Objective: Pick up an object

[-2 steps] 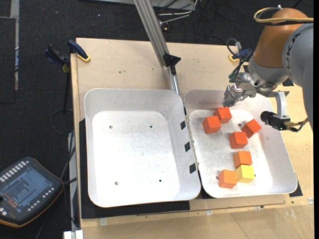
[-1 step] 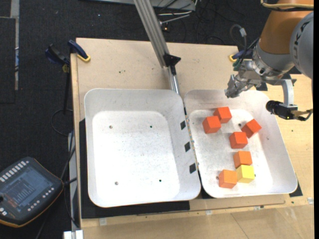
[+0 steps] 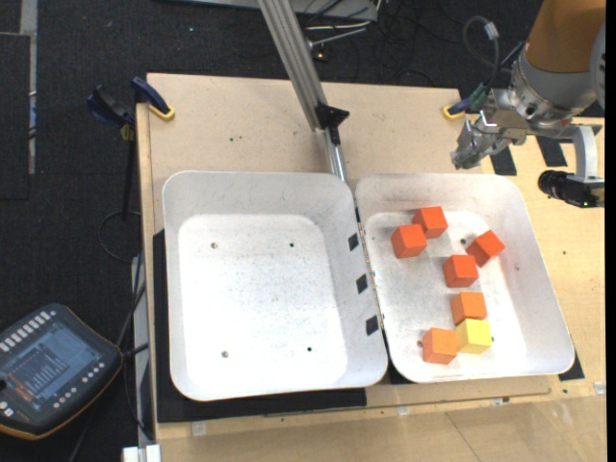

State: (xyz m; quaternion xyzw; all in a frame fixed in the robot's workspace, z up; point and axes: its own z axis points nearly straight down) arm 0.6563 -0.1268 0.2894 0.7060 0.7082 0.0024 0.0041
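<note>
The wooden tabletop (image 3: 250, 123) carries two shallow white bins side by side: the left bin (image 3: 192, 258) and the right bin (image 3: 529, 268), which holds all the candidates for picking. The grey arm with its orange band (image 3: 568, 27) reaches in from the right, and its tool (image 3: 472, 154) hangs above the bin's far rim, well apart from every block; whether it is spread or pressed together cannot be told at this size and angle, and nothing is seen pinched in it. In the right bin lie six small blocks: an orange pair touching at the far end (image 3: 420, 232), a tilted orange block (image 3: 486, 246) near the right wall, an orange block (image 3: 460, 270) mid-bin, another orange block (image 3: 470, 306) below it, and at the near end a yellow block (image 3: 474, 336) pressed against an orange block (image 3: 440, 345). They look like rigid, light cubes of wood or foam with flat matte faces, so they should neither crush nor slip easily, and a pinch across two opposite flat sides ought to hold. The mid-bin orange block seems the easiest choice, since it stands clear of its neighbours on both sides; the touching pairs leave little room beside them, and the tilted one may roll.
</note>
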